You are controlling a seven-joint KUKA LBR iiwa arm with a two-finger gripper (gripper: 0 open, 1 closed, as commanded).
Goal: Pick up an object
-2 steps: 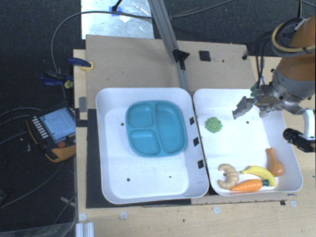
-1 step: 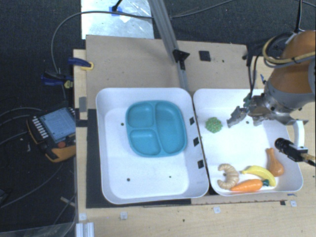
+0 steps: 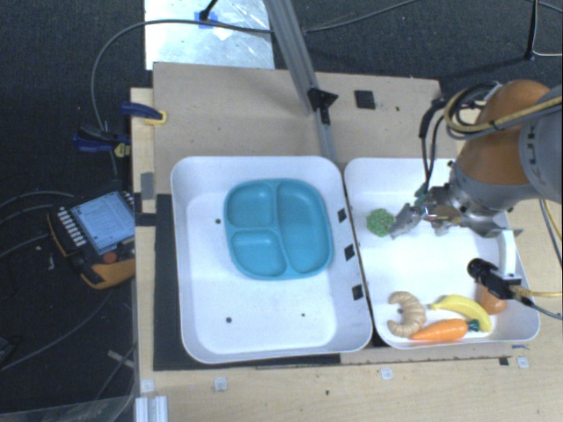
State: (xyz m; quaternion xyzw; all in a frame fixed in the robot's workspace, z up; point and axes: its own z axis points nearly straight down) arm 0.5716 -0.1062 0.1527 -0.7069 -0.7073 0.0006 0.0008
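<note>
Camera view, looking down: two white bins side by side, left bin [image 3: 202, 323] bearing a blue divided plate [image 3: 279, 228]. Right bin [image 3: 378, 178] with grey arm [image 3: 510, 161] reaching in, gripper [image 3: 406, 222] low beside green broccoli [image 3: 380, 222], finger spread impossible to tell. Near front wall: carrot [image 3: 440, 331], banana [image 3: 462, 307], croissant [image 3: 405, 312].

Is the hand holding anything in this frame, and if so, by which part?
Cannot be told. The hand sits right beside the green broccoli in the right bin, but a hold on it isn't visible.
</note>
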